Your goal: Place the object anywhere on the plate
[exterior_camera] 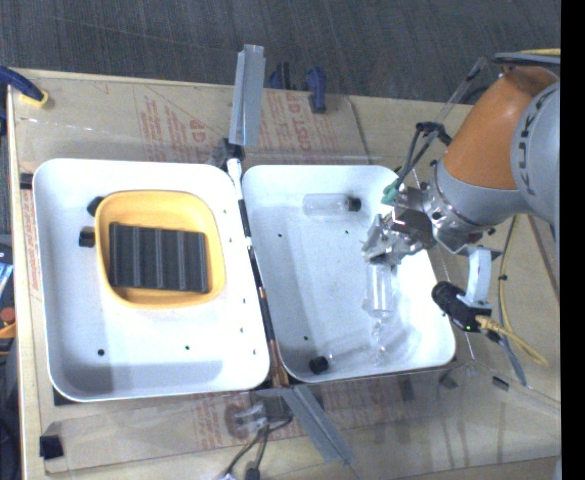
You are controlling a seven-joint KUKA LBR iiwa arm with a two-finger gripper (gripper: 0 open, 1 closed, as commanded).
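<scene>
A yellow plate [148,204] lies in the left bin [62,348], and a dark grey ridged block [160,258] rests on it. In the right bin [297,318] a small clear vial with a dark cap [329,205] lies on its side near the far wall. My gripper [384,253] hangs over the right part of that bin, below and to the right of the vial. Under it a pale, see-through shape [381,300] reaches toward the bin floor. I cannot make out what that shape is.
A small black piece [318,365] sits at the right bin's near edge. Two black bits [88,237] lie left of the plate. A divider rail [251,268] runs between the bins. Cables and a black clip [458,306] hang by the right wall.
</scene>
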